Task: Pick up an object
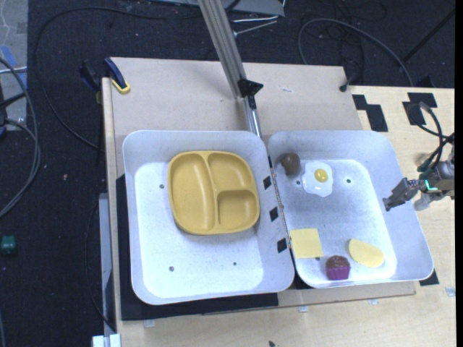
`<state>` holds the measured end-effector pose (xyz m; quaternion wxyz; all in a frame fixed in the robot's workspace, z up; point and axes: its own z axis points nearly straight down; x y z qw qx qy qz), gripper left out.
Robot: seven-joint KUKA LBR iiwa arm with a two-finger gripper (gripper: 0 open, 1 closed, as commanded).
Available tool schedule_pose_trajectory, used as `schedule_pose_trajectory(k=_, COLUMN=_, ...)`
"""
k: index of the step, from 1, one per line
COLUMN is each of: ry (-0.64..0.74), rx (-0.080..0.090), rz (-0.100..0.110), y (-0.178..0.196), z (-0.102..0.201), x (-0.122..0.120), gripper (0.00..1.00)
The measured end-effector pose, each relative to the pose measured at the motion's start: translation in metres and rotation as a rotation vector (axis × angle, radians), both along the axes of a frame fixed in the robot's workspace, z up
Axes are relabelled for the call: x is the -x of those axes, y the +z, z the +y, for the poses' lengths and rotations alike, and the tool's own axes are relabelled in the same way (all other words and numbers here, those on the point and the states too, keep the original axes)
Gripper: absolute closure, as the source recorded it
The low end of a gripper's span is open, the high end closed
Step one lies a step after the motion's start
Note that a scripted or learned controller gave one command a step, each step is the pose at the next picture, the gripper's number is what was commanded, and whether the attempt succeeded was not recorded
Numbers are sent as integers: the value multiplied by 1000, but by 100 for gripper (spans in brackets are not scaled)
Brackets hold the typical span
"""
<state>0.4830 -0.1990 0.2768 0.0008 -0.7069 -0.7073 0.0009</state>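
Fried egg [318, 178], brown ball [290, 163], yellow square [306, 243], purple cup [337, 267] and yellow oval [366, 253] (all in the right bin [376, 154]).

**A:** How's the lighting here? Looks pretty even to me, soft overhead light with no hard shadows.

**B:** Yeah, mostly flat. The two white bins [145, 194] are the brightest thing in frame, a bit washed out, with a speckly grain on their floors. The yellow divided plate [214, 192] throws just a thin shadow at its lower edge.

**A:** And the floor up top?

**B:** Dark, almost black, so the cables [51, 71] barely show. Whole frame is soft and low-res. The gripper [402, 194] at the right edge is smeary, with a small teal glow beside it. Small items blur at their edges.
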Motion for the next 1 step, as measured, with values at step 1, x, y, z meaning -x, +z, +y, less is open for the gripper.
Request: schedule_pose_trajectory(k=1, ry=0, rx=1, rz=-2, y=1, z=0, x=-1, gripper=0)
